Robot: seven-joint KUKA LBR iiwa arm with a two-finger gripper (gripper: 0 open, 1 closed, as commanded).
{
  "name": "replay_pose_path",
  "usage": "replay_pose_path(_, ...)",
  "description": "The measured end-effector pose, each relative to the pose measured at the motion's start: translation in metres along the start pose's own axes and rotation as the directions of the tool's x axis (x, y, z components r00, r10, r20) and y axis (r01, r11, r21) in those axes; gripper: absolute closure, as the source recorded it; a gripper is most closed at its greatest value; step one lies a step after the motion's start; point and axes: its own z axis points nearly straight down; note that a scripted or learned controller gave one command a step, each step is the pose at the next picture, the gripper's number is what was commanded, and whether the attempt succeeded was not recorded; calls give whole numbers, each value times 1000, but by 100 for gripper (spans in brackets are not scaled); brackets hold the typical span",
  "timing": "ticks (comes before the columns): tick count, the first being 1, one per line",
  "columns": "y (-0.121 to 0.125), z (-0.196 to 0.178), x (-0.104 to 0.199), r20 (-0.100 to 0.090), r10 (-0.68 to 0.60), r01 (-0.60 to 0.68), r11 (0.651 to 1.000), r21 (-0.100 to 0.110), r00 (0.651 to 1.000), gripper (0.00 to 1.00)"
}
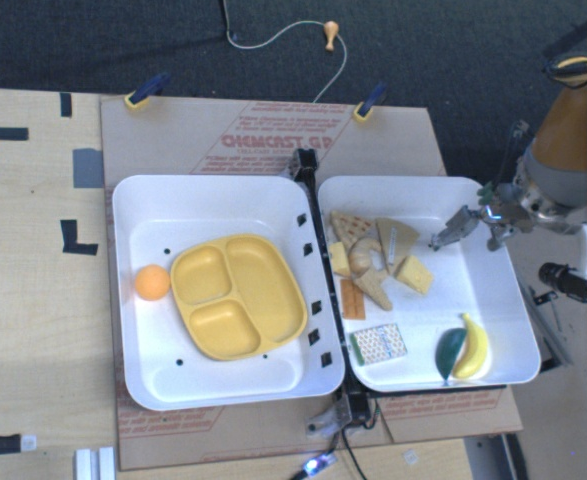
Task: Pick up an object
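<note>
At the near edge of the right bin lie a patterned packet and a banana with a dark green thing just beside it, all flat on the floor and free to be lifted from above. Farther back a loose heap of tan and yellow food pieces crowds the wall shared with the left bin, where a yellow divided tray and an orange ball sit well apart from the arm's reach side. The gripper hangs over the right bin's far right corner, its fingers seemingly spread and nothing between them, though the view is too coarse to be sure; no object is lifted yet, and the heap looks the nearest candidate
</note>
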Motion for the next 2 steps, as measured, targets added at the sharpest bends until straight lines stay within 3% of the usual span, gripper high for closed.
replay_pose_path(1, 3, -8, 0, 3, -3, 3, 1000, -13, 1000, 0)
replay_pose_path(2, 3, 37, -5, 4, -3, 4, 1000, -10, 1000, 0)
